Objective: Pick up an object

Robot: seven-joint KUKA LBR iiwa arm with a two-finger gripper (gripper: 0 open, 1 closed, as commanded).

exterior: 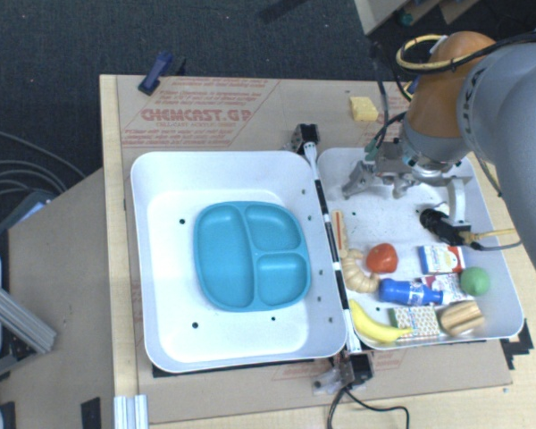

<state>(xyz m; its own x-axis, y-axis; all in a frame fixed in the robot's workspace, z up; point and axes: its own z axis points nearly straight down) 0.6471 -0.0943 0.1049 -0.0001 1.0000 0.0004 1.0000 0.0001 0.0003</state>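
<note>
My gripper hangs over the far left part of the right bin, open, with nothing between its fingers. The objects lie nearer the front of that bin: a red tomato, a croissant, a banana, a blue bottle, a small carton, a green ball, a brown bread roll and a patterned packet. A thin orange stick lies along the bin's left wall. The tomato is the closest of these to the gripper, a short way in front of it.
The left bin holds a blue divided plate. On the bench behind the bins sit a yellow block and a blue clip. The arm's grey body fills the right side above the right bin.
</note>
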